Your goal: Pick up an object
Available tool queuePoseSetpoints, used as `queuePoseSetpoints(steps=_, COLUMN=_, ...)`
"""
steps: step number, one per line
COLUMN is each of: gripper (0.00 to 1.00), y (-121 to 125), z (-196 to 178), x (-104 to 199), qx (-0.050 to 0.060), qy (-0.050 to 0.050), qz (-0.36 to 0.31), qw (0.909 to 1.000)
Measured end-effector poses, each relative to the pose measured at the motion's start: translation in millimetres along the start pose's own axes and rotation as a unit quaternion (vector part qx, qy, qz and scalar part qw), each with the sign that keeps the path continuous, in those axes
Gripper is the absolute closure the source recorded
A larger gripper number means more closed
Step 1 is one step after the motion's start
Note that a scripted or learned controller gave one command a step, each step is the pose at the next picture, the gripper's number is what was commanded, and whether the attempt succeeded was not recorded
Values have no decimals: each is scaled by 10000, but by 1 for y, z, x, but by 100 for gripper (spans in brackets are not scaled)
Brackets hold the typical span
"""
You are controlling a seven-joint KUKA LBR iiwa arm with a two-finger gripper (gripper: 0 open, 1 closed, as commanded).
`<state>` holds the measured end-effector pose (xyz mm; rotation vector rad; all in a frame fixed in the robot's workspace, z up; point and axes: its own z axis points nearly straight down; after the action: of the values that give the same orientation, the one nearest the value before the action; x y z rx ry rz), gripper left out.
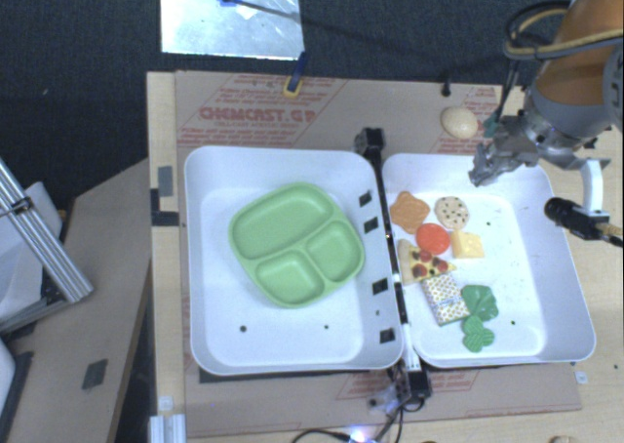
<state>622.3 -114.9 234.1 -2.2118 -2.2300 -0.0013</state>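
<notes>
You have the gripper hanging over the upper right corner of the right bin, and from this slanted overhead view you cannot tell how the tool is set; nothing shows between its tips, so treat it as carrying nothing. The pick candidates sit well apart from it, bunched against the left side of that bin: an orange toast-shaped piece, a speckled cookie, a red tomato-like round, a yellow cheese wedge, a pizza slice, a patterned packet and 2 green leafy pieces lower down. The left bin bears a green divided plate, and a pale egg-shaped item lies on the cardboard outside both bins. Your main risk, as I judge it, is the crowding: the tomato touches or nearly touches the cookie, cheese and pizza, so a descent there could land on 2 pieces at once or nudge one aside. The flat pieces may also slip, since they give little height to close on. A drop from the present spot would meet bare bin floor near the rim.
</notes>
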Motion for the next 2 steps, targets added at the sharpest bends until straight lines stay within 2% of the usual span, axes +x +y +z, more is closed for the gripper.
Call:
queuePoseSetpoints(steps=1, gripper=100, y=-31, z=-8, x=46, qx=-3, qy=4, qz=-3, qw=10000)
queuePoseSetpoints(steps=2, gripper=100, y=-65, z=8, x=90, qx=16, qy=5, qz=-3, qw=10000)
